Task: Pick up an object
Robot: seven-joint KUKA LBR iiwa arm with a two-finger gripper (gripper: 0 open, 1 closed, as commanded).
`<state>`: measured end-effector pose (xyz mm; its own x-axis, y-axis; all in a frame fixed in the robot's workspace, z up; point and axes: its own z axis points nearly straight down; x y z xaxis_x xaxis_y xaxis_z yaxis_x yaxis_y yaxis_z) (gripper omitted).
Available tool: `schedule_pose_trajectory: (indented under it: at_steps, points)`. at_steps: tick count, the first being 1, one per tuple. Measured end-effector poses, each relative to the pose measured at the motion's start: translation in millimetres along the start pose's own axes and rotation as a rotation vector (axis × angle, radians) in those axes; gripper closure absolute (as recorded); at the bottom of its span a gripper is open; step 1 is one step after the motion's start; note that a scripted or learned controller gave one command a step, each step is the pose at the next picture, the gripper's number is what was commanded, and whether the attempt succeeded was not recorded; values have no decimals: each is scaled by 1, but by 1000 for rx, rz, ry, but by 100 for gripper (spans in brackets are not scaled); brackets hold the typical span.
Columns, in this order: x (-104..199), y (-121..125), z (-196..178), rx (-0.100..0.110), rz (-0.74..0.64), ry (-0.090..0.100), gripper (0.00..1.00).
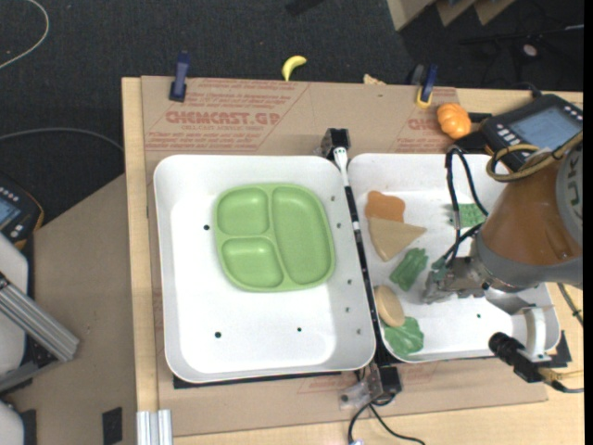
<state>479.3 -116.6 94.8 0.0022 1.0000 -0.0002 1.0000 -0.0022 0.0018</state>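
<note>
My gripper (pixel 443 284) is low in the right bin (pixel 435 170), just right of a dark green piece (pixel 408 269). Its metal fingers point left, and the arm's orange band (pixel 528 221) rises behind them. Whether anything is between the fingers cannot be made out. An orange wedge (pixel 384 206) and a tan wedge (pixel 394 238) lie at the bin's upper left. A tan oval piece (pixel 390 306) and a green leafy piece (pixel 405 336) lie at its lower left. Another green item (pixel 470 215) peeks out beside the arm.
The left bin (pixel 185 248) holds a light green divided plate (pixel 274 236). A small orange object (pixel 453 120) and a yellow banana-shaped toy (pixel 293 65) lie on the cardboard behind the bins. A black cable (pixel 456 188) loops over the right bin.
</note>
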Motion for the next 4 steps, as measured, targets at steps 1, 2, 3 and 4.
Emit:
schedule_pose_trajectory:
  at_steps: [1, 2, 3, 4]
  points:
    - [64, 1, -95, -6, -9, 0, 100]
    - [136, 5, -112, -1, -9, 1, 100]
    - [114, 1, -199, -9, -2, 0, 100]
    - [189, 0, -228, -3, -10, 2, 100]
